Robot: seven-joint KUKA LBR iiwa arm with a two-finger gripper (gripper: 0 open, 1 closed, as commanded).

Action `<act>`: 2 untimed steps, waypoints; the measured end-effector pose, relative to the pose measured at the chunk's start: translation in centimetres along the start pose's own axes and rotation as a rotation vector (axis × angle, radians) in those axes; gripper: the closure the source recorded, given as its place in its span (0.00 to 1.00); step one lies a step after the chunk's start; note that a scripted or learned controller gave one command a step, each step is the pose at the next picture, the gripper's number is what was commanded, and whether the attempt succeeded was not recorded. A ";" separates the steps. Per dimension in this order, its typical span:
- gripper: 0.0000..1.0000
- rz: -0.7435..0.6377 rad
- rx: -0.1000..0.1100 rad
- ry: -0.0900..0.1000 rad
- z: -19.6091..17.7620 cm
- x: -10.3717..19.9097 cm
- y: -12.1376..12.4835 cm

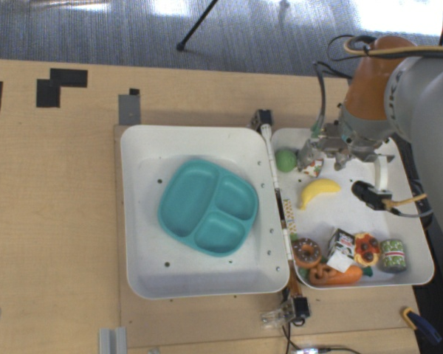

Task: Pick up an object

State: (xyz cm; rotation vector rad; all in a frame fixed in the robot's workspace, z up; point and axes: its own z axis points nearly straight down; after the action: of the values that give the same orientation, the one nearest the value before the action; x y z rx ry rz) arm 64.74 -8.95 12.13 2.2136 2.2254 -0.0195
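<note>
The gripper (319, 155) hangs over the upper part of the right bin (421, 271), beside a green ball (285, 160) and above a yellow banana (319, 192); its jaw opening cannot be told.

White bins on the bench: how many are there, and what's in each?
2. The left bin holds a teal divided plate. The right bin holds toy food, including a banana and green ball; the arm may hide more.

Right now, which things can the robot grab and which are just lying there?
To grab: green ball, banana, donut, carrot, small can; gripper hangs by the ball.
Just there: teal divided plate, left bin, black floor stand.
</note>
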 end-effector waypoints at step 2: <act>1.00 -0.004 -0.018 0.007 2.1 0.5 2.5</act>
State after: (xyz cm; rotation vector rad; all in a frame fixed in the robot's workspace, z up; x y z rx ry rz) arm 67.22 -8.43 9.99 2.2030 2.2249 0.0080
